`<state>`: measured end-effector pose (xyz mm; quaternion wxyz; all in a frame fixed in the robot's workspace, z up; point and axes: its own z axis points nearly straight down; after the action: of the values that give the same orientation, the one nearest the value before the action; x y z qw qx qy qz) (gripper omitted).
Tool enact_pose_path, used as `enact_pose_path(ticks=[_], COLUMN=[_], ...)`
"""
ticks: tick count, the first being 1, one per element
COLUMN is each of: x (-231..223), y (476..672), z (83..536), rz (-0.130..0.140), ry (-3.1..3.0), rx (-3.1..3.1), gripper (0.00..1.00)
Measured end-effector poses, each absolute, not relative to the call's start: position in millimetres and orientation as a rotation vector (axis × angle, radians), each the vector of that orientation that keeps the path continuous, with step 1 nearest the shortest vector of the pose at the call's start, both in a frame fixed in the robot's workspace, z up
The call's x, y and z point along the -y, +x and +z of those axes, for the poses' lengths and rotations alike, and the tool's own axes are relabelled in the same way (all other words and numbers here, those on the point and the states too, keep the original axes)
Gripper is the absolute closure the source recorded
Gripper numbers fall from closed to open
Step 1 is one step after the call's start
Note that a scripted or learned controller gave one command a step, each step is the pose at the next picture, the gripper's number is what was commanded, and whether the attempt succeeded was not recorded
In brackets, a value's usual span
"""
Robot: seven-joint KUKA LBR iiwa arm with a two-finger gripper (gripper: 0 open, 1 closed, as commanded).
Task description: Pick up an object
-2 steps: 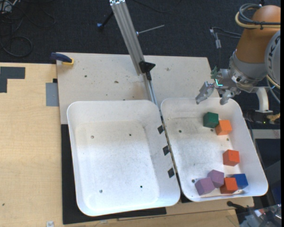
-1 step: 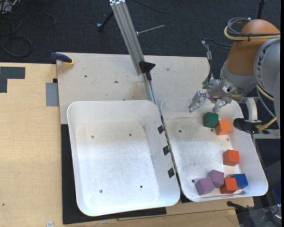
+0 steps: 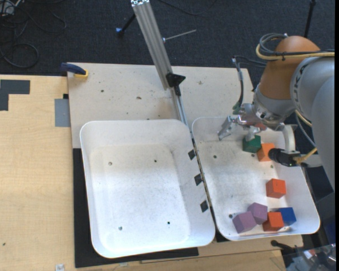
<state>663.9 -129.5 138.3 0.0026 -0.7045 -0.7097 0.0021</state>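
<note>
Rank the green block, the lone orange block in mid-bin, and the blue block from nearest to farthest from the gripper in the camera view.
Measured from the gripper at the right bin's far end:
1. Green block, just below the gripper, at the bin's far end.
2. Lone orange block, mid-bin near the right wall.
3. Blue block, in the near right corner beside the purple blocks.

- Even, fairly bright overhead light is falling across the bench (image 3: 130,89), leaving only soft, faint shadows.
- The white bins (image 3: 141,191) are reading bright without blowing out.
- The floor (image 3: 73,27) toward 12 o'clock is staying dim.
- Fine detail is looking soft and grainy throughout.
- The arm (image 3: 311,89) at 3 o'clock is looking slightly blurred.
</note>
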Motion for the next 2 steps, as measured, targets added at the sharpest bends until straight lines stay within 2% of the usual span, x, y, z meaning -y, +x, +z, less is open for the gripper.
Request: enact_pose_path(ticks=[1,2], x=[128.1,128.4], y=[664.4,664.4], z=[89.8,100.9], rz=[0.002,0.002], ry=[-2.211,-2.210], rx=[2.230,2.231], gripper=[0.00,1.00])
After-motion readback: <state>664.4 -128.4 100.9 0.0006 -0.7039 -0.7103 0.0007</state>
